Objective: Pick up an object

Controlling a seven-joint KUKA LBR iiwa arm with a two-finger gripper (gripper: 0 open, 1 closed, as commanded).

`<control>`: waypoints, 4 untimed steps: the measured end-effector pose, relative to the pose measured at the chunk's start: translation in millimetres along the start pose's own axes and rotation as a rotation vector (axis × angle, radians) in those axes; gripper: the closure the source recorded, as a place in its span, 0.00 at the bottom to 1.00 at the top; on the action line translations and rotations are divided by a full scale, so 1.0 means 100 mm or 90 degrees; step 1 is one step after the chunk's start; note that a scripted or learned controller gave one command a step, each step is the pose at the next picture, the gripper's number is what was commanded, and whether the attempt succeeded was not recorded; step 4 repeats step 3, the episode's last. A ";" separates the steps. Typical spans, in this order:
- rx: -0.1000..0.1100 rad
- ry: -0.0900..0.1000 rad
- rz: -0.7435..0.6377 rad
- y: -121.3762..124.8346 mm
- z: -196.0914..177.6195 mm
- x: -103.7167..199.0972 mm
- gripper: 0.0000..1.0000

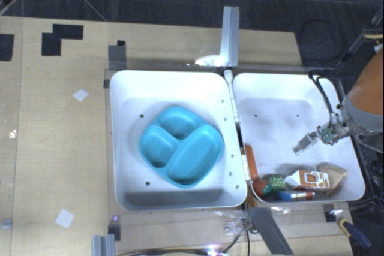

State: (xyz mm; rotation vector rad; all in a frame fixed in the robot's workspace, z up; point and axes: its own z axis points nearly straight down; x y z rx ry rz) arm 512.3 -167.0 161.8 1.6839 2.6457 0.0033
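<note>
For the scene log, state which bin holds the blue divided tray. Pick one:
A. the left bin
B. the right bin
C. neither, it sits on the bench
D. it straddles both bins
A: the blue divided tray lies flat inside the left bin, while the right bin holds small items clustered along its near edge.

Orange-banded arm (367, 93), small metallic tool (307, 142), black cable (324, 90)

arm (369, 96) cut off at right, pincer (312, 139) blurred
</note>
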 end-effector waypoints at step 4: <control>-0.005 -0.005 -0.209 0.78 0.72 0.47 0.00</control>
